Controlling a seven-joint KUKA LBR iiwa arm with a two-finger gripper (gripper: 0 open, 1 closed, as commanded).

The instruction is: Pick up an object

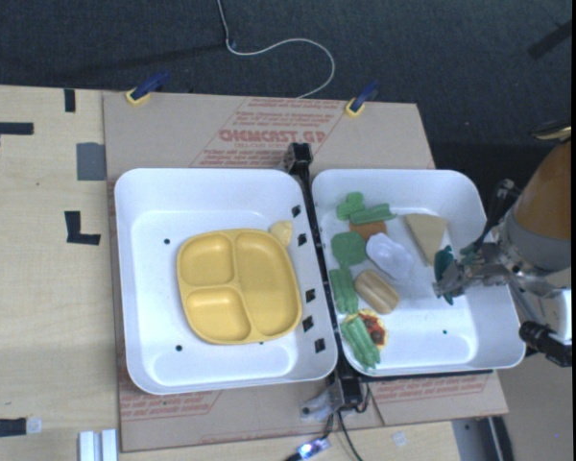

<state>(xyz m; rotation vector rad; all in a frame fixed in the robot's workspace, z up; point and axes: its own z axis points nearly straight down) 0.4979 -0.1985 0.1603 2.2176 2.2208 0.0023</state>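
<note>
My gripper (447, 277) hangs low over the right part of the right bin (461, 349), above bare white floor. Several toy foods lie to its left. A pale cheese wedge (425, 234) is nearest, just up and left of the gripper. A translucent whitish piece (390, 255) and a tan bread roll (376, 291) lie further left. Green pieces (348, 249) sit along the bin's left side, with an orange piece (370, 227) near the top and a red and yellow item (372, 329) at the bottom left. Nothing shows in the gripper.
The left bin (144, 257) holds a yellow divided plate (238, 284) and a small pale yellow object (282, 231) by the divider. The grey arm with its orange band (547, 200) enters from the right. A white cable (278, 51) lies behind the bins.
</note>
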